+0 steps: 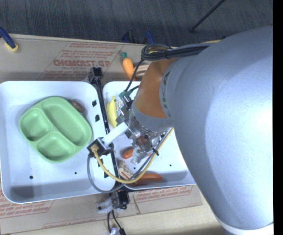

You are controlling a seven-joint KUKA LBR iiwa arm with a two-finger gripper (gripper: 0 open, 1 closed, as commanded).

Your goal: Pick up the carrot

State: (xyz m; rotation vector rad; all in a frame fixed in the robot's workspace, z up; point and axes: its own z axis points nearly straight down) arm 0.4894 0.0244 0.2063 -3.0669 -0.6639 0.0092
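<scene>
Arm point(220, 121) reaches down over right bin point(178, 168), above carrot point(149, 177)

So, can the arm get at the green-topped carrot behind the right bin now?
Probably yes, though not directly: the carrot lies uncovered on the cardboard beyond the right bin, but the gripper sits low inside that bin and must clear its wall first.
</scene>
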